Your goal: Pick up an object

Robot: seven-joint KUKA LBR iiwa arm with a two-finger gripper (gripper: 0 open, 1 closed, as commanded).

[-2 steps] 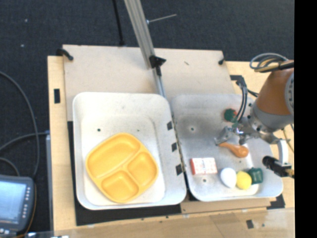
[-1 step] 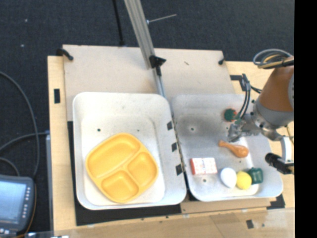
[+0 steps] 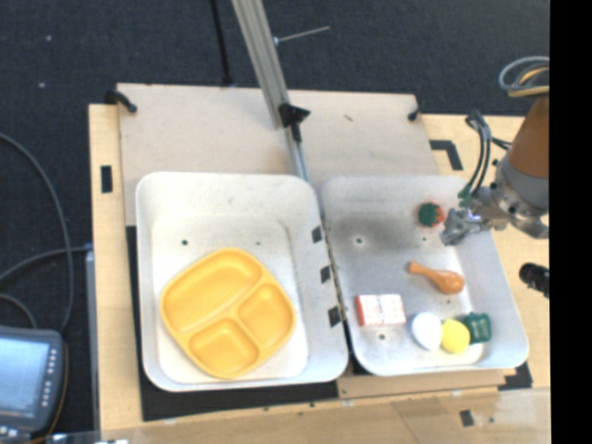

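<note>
Camera view, items listed left to right. Left bin [image 3: 153,202]: held one yellow divided tray [image 3: 228,312], three compartments, lying toward the near side. Right bin [image 3: 370,202]: held a red-and-white carton [image 3: 380,310] near its front left; an orange drumstick-shaped toy [image 3: 437,277], long axis running left-right with its thick end to the right; a white egg-like piece [image 3: 426,330], a yellow rounded piece [image 3: 455,337] and a dark green piece [image 3: 477,326] packed close together at the front right corner; a small green ball [image 3: 428,215] at the far side. Gripper [image 3: 455,228]: low over the right bin, just right of the green ball, the nearest candidate; nothing seen between its fingers, and their spread could not be told. Bench: pale board on dark carpet, aluminium post behind.
</note>
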